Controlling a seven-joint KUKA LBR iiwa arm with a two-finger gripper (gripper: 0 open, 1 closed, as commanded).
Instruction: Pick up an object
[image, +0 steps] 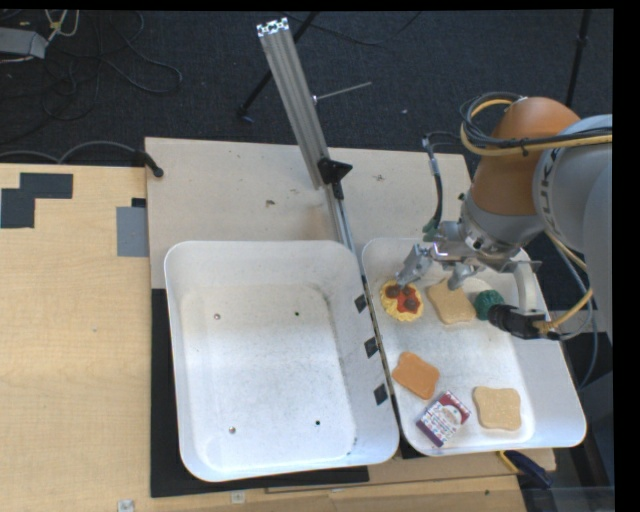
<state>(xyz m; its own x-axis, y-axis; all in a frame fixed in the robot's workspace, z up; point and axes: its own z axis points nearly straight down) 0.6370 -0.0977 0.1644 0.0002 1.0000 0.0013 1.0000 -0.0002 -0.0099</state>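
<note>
Your claw (437, 268) hangs low in the right bin (560, 420), fingers spread and grasping nothing, between the pizza toy (402, 301) and the toast (452, 304); you're in the approach step, I judge; next, centre over one, descend, clench.

One fixed camera looks down (at a slant) on both bins (200, 300).

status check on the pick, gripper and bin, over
Gripper low in right bin, fingers spread, nothing between them. Yellow-and-red toy and tan slice right below. Orange piece, packet, second slice lie apart.
</note>
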